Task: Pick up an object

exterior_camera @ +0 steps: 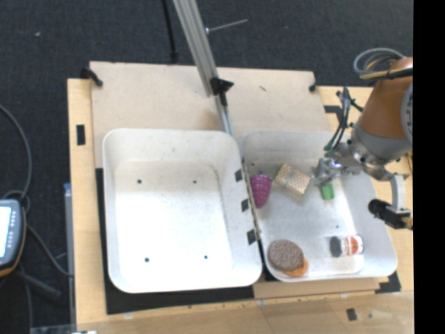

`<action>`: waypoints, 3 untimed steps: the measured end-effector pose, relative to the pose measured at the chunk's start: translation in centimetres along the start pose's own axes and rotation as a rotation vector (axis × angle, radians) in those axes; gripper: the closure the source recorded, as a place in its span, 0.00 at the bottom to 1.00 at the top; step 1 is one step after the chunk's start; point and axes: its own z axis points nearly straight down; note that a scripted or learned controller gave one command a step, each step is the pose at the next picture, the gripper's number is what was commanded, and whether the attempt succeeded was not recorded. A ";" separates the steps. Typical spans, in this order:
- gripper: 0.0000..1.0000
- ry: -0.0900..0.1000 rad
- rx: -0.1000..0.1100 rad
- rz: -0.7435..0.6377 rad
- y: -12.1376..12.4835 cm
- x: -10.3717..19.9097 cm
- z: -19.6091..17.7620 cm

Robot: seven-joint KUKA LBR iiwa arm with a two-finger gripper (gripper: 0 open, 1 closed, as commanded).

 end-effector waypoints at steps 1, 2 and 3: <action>1.00 0.001 0.000 -0.012 -0.2 0.3 -4.6; 1.00 0.000 -0.002 -0.013 0.1 0.5 -11.1; 1.00 0.002 0.003 -0.014 0.2 0.4 -12.9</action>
